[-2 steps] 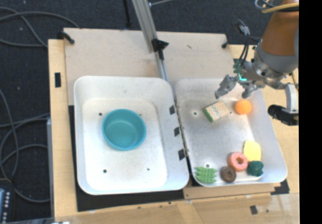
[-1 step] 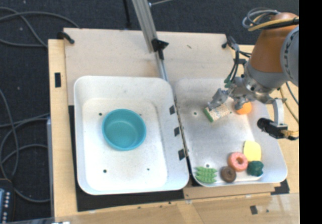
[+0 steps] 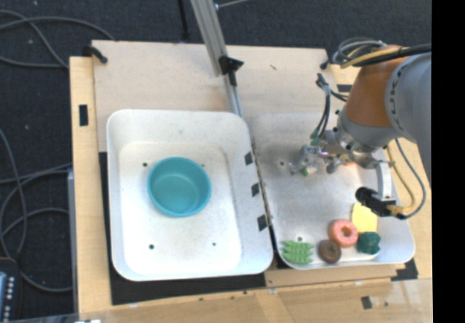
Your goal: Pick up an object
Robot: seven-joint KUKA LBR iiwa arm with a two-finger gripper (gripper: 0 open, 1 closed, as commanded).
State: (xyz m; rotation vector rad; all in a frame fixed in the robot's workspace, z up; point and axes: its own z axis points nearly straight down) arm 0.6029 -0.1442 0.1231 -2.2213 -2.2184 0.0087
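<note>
While end effector [image 3: 314, 162] hovers mid right bin [image 3: 290, 242], finger state unclear, pink donut [image 3: 342, 232] lies well apart.

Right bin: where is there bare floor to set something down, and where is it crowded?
In the right bin, bare floor runs from the gripper down its left wall toward the green toy. The near right corner is crowded: pink donut, brown donut, yellow block, dark green piece.

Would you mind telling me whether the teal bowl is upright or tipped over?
Upright: the teal bowl shows its round open mouth and inner floor, sitting in the left bin.
</note>
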